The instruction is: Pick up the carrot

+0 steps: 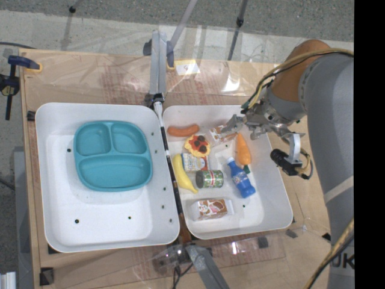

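The orange carrot (pixel 243 151) lies in the right bin (pixel 274 212), near its right side, pointing toward the back. My gripper (pixel 248 127) hangs just behind the carrot's far end, at the end of the grey arm with the orange band that reaches in from the right. From this angle I cannot see whether it touches the carrot. Nothing visibly hangs from the gripper.
Around the carrot lie a blue bottle (pixel 241 179), a green can (pixel 209 179), a banana (pixel 182 173), a sausage (pixel 183 130), a red and yellow toy (pixel 197 144), a small packet (pixel 220 132) and a brown packet (pixel 212 208). The left bin (pixel 54 221) holds a teal divided plate (pixel 112 155).
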Available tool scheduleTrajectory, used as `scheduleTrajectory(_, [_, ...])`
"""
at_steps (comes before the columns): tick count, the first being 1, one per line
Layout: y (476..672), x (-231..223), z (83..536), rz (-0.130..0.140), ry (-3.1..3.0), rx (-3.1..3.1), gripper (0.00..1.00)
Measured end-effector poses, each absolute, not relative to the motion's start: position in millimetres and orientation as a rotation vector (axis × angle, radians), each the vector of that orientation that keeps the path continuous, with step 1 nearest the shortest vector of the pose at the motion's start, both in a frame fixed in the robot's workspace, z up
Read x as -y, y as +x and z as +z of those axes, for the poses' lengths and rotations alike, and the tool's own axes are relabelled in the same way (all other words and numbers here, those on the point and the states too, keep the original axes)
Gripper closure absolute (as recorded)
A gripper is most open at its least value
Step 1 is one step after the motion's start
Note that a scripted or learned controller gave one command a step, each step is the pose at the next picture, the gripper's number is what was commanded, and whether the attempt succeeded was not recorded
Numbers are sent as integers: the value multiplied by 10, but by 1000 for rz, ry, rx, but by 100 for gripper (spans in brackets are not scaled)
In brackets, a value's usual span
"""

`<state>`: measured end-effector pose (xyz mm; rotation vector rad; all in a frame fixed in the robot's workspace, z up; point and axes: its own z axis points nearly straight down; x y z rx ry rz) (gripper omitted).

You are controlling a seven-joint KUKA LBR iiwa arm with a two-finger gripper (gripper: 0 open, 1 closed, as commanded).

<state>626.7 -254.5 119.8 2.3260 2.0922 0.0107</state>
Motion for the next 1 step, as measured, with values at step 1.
scheduleTrajectory(1, [6363,2554,1070,27,2278,-2129,0])
